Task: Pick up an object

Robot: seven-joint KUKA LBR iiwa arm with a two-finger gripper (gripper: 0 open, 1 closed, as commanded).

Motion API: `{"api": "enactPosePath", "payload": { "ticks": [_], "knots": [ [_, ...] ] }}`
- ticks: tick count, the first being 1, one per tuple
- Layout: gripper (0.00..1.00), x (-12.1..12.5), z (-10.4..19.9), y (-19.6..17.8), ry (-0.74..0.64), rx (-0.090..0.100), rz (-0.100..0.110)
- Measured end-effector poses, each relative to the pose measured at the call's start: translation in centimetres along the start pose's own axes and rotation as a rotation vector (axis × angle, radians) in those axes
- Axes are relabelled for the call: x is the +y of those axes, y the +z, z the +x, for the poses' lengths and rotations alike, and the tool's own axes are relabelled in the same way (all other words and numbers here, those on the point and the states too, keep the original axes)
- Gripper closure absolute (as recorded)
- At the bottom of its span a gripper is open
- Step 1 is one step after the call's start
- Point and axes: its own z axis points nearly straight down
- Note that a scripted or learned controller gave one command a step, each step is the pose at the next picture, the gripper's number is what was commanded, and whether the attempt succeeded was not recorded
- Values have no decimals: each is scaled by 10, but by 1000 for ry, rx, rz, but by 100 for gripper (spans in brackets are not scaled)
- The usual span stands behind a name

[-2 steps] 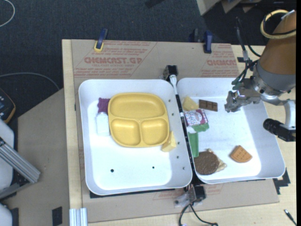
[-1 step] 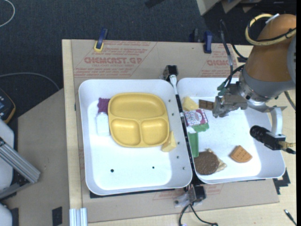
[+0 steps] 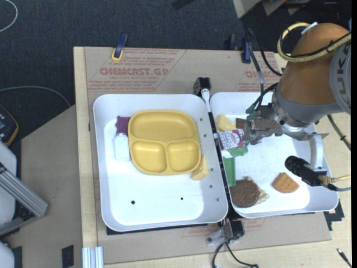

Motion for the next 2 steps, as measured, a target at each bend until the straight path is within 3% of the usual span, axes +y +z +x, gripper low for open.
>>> {"api": "enactPosePath", "payload": {
  "ticks": [1,2],
  "knots": [
    [100,-2,-12,15,5,-2,1],
    [100,6,-6,19,3,-2,-4]
  ]
}}
